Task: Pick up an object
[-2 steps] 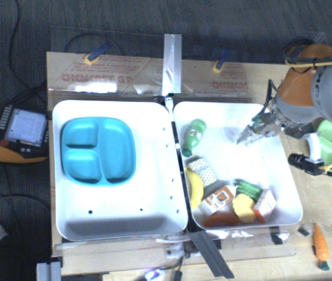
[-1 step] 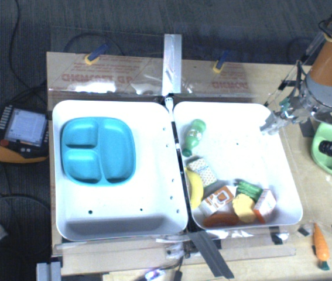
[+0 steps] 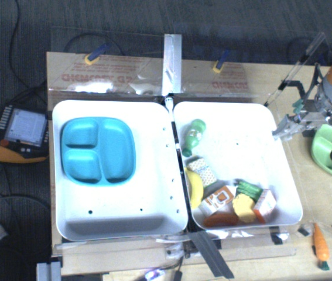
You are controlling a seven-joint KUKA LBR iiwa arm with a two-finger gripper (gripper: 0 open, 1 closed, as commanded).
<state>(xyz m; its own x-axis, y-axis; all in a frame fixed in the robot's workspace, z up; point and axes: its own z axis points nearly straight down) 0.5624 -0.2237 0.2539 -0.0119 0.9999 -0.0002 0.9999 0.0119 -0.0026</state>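
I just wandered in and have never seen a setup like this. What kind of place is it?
Probably a robotics lab test bench. Two white bins sit side by side; one holds a blue divided plate, the other a heap of toy food, and a handheld control pad lies on the floor.

A dark grey carpeted floor [image 3: 25, 22] surrounds a light wooden table [image 3: 306, 84]. Thin cables [image 3: 2, 4] trail across the carpet at the upper left. A handheld control pendant [image 3: 18, 132] with a lit screen and orange casing lies on the floor left of the table. A clear plastic sheet [image 3: 119, 75] covers the table's far edge. Lighting is even and soft.
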